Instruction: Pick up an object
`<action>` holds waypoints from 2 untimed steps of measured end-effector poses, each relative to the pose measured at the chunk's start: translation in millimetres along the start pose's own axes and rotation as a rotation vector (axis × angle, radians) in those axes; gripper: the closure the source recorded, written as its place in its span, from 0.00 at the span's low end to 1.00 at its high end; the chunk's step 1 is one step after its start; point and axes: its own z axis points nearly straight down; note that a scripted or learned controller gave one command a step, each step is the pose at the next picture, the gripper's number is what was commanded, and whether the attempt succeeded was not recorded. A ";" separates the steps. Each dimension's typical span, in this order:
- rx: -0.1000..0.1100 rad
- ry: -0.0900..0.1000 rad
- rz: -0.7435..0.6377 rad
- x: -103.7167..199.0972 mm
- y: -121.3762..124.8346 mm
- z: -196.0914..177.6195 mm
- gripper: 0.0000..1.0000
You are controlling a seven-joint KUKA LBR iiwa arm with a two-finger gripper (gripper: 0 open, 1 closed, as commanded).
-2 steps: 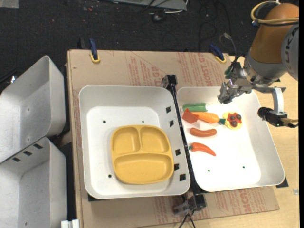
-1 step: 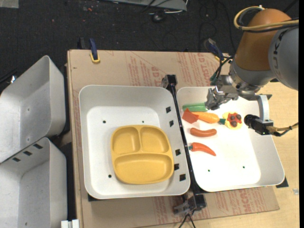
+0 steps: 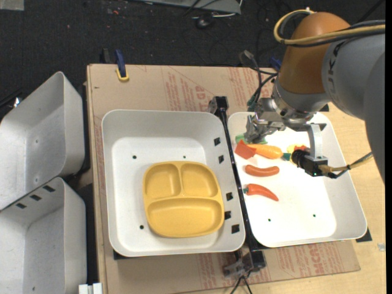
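Cardboard-topped counter (image 3: 184, 81) carries two white bins. Gripper (image 3: 256, 130) hangs low over right bin's (image 3: 318, 225) far-left corner, just above orange carrot (image 3: 264, 151) w/ red piece (image 3: 244, 150); can't tell its state. Sausage (image 3: 262, 170), red pepper (image 3: 262, 192) nearby. Left bin (image 3: 122, 164): yellow tray (image 3: 182, 198).

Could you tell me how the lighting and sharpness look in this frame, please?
In the camera view, light is bright and even on both bins; the right bin nearly washes out, with soft shadows under the arm. The yellow divided plate in the left bin and the red chilli are sharp; the gripper looks slightly soft. The floor beyond the bench is dark.
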 end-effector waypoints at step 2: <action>0.001 -0.001 0.001 86.1 -21.9 -2.6 1.00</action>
